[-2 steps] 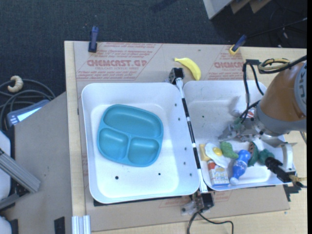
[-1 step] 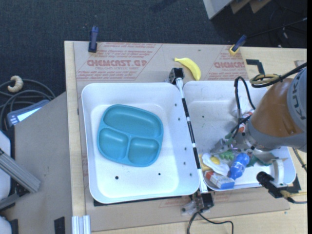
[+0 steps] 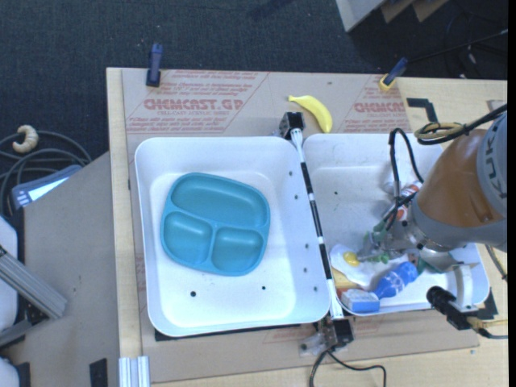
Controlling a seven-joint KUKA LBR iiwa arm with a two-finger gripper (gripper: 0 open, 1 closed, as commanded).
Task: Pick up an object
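Observation:
The right bin [image 3: 347,176] holds a cluster of small objects in its near corner: a blue bottle [image 3: 397,280], a yellow piece [image 3: 351,258], a blue and white block [image 3: 361,301] and some green items [image 3: 377,244]. My gripper [image 3: 390,236] is low over this cluster, just above the green items and the bottle. The grey wrist and orange band [image 3: 459,184] cover much of it, and what it touches is hidden. In the left bin [image 3: 153,168] a blue divided plate [image 3: 214,223] lies flat.
A yellow banana [image 3: 313,110] lies on the cardboard behind the bins. A black rail [image 3: 309,208] runs between the two bins. Clamps sit at the back edge, blue [image 3: 154,63] and yellow [image 3: 393,72]. Cables [image 3: 32,164] lie left of the bench.

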